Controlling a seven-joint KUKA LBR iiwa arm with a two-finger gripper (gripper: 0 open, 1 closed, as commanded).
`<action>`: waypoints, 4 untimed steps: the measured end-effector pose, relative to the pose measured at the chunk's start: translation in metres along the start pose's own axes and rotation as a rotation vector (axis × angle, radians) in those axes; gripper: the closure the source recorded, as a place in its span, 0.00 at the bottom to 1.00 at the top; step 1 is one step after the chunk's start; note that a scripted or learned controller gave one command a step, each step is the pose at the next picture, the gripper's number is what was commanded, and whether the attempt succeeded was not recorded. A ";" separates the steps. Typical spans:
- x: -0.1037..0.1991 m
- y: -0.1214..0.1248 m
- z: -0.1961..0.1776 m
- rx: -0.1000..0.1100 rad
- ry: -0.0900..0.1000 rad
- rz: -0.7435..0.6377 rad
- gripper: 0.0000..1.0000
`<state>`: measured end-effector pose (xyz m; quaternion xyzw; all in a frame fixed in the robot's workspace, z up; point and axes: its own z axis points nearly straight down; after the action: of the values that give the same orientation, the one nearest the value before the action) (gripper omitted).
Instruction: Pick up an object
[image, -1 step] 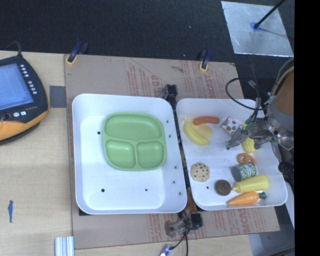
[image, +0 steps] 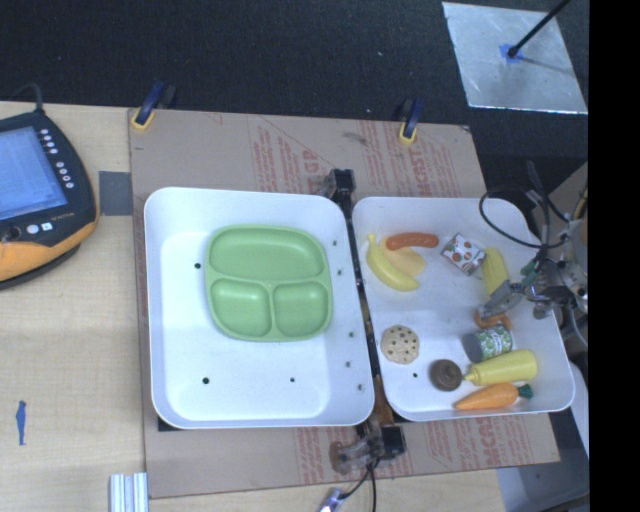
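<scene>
Gripper: we see it low at the right bin's right side, metal fingers reaching left — whether they are apart or together, we cannot tell.
Right bin: white, holds all the loose toy food.
Near the gripper: a small orange-brown piece just below the tips, green can under that; contact unclear.
Yellow piece: tilted, just above the gripper.
Banana: upper left of the right bin, a red sausage above it.
Small carton: between sausage and yellow piece.
Front row: cookie, brown disc, yellow bottle, carrot — bottle and carrot lie side by side.
Left bin: we see a green divided plate in it.
Bench left edge: an orange-rimmed pendant.
</scene>
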<state>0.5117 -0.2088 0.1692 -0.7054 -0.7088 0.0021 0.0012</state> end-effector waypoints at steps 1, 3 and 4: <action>0.007 0.079 0.070 -0.016 -0.008 -0.001 0.00; 0.021 0.063 0.077 0.000 0.000 -0.001 0.00; -0.004 -0.001 0.078 -0.001 0.000 0.000 0.00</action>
<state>0.5108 -0.2125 0.0915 -0.7055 -0.7087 0.0016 0.0009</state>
